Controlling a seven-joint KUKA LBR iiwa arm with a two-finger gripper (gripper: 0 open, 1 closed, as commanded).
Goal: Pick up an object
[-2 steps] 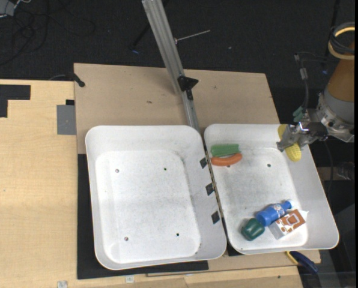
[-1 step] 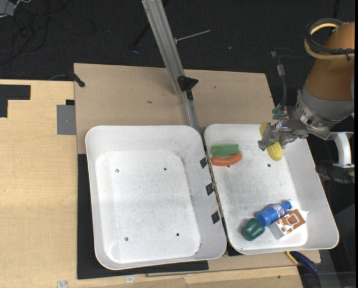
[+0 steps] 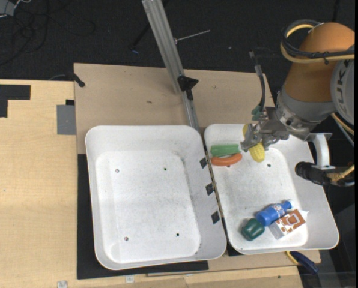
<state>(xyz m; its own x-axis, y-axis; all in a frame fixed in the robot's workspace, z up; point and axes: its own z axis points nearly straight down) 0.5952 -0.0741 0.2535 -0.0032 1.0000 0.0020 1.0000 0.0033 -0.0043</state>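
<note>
The grey arm with its orange band reaches in from the right and ends above the far part of the right bin (image 3: 323,233), 1 of 2 shallow white bins that sit side by side on the bench. The gripper (image 3: 255,141) hangs over that bin's upper left area, and a small yellow object (image 3: 257,153) with a ribbed, corn-like surface sits right at its tip; the tip overlaps the object's upper end, but whether the gripper is clenched on it, or merely resting over it, cannot be told from this angle. Just to the left of the yellow piece, near the wall shared by the 2 bins, lies a flat green object (image 3: 225,150) stacked on an orange object (image 3: 227,159). In the near part of the same bin, well apart from the gripper, 3 things lie close together: a dark green rounded object (image 3: 251,228), a blue bottle-like object (image 3: 273,213) lying on its side and touching it, and a small brown and white box (image 3: 289,222) just beside the blue one. The left bin (image 3: 107,161) shows a bare, speckled white floor.
</note>
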